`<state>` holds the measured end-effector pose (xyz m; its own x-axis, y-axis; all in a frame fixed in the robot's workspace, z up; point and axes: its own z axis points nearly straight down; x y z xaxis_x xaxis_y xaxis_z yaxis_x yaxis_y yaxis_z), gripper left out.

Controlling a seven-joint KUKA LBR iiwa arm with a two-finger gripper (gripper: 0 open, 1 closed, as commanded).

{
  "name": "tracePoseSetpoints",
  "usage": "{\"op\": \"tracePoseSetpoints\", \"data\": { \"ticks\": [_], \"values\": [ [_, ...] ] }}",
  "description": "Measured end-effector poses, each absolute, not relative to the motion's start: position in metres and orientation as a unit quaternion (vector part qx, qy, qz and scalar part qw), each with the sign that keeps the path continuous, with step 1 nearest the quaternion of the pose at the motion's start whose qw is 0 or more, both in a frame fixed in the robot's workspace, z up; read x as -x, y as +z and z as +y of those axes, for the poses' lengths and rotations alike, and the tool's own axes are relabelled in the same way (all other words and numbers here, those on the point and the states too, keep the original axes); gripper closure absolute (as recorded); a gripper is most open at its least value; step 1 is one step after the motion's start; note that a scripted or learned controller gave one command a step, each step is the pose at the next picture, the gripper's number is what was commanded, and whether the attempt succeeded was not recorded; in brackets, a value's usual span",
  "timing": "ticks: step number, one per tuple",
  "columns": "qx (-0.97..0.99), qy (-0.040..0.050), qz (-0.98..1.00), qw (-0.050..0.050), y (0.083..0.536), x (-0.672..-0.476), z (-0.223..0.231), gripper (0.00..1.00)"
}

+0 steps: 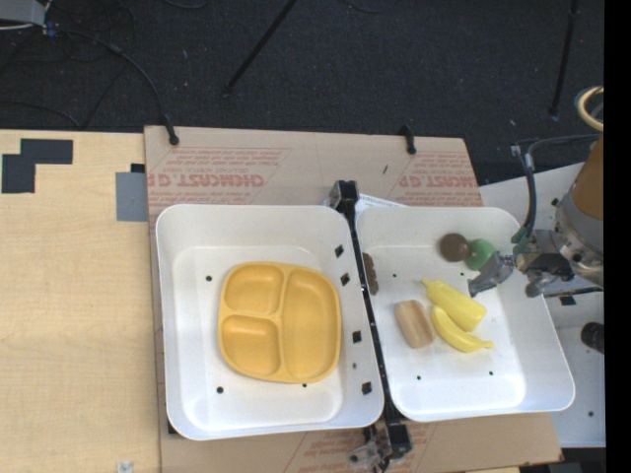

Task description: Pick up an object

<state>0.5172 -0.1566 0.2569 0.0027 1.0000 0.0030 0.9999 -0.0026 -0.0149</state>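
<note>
**Two bins on the bench, arm at the right rim**

Nearest you, at 6 o'clock in the camera view, the front rims of two shallow white bins meet at a black divider strip (360, 304) that runs away from you between them.

Your left bin (187, 264) sits toward 7 o'clock. A yellow divided plate (280, 321) with three compartments lies flat in its middle, well apart from every wall.

Your right bin (532, 382) sits toward 4 o'clock and holds the loose objects. Closest to you among them is a tan block (414, 323), shaped like a short bread roll, near the bin's centre. Just beside it, toward 3 o'clock, lies a yellow banana (459, 334), and touching that on the far side is a yellow pepper-like piece (455, 302). Farther back, toward 1 o'clock within the bin, a brown ball (454, 247) and a green ball (480, 254) rest against each other.

At 3 o'clock your gripper (505, 269) reaches over the right bin's rim from the side, just beside the green ball, with a grey finger (485, 280) angled down toward the pepper-like piece. Whether its fingers are apart or together cannot be told; nothing shows between them.

Beyond the bins, at 12 o'clock, a cardboard sheet (296, 170) with red printing lies under them, and past it dark floor with cables.
</note>
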Motion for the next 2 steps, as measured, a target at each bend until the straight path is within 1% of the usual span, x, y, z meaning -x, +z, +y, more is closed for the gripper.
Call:
{"op": "tracePoseSetpoints", "data": {
  "ticks": [1, 2],
  "values": [
    [0.707, 0.0009, -0.707, 0.002, 0.263, -0.519, -0.156, 0.0],
    [0.707, 0.0018, -0.707, 0.003, 0.219, -0.523, -0.155, 0.0]
  ]
}}
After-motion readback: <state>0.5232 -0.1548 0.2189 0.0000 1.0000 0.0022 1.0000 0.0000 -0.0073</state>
